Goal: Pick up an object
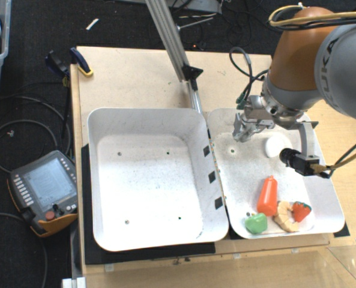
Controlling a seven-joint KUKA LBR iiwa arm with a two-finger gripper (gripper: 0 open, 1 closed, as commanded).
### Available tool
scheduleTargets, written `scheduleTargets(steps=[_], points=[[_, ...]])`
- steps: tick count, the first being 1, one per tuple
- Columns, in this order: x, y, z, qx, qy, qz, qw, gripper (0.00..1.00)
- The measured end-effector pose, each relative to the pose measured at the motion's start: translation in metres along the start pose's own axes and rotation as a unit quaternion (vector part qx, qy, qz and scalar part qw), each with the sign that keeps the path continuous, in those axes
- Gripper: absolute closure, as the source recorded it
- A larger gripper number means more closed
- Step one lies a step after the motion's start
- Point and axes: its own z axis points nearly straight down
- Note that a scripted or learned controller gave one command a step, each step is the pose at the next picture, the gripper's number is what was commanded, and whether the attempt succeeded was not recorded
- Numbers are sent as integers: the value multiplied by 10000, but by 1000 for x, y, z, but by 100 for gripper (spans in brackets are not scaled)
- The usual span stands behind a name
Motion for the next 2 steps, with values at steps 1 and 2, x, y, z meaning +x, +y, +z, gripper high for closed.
scheduleTargets(steps=[1, 2], points=[[44, 18, 4, -11, -5, 5, 10000, 100], [107, 23, 10, -3, 1, -3, 10000, 100]])
